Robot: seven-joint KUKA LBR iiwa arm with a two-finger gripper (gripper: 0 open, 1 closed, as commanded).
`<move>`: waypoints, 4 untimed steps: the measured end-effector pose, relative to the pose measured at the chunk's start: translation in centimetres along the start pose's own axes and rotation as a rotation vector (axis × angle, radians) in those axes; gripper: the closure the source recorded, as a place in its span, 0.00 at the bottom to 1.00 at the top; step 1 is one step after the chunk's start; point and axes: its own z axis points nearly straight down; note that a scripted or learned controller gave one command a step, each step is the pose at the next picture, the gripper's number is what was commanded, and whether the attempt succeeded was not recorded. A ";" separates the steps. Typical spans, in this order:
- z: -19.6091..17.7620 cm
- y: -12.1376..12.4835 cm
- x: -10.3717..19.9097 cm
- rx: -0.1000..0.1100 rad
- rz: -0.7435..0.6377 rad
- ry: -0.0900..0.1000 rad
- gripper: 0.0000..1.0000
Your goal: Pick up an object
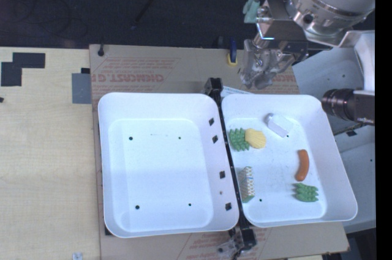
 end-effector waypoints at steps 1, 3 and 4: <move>-0.9 0.0 0.1 0.005 -0.004 -0.001 1.00; -2.8 0.0 0.2 0.015 -0.011 -0.002 1.00; -3.7 0.0 0.2 0.020 -0.014 -0.002 1.00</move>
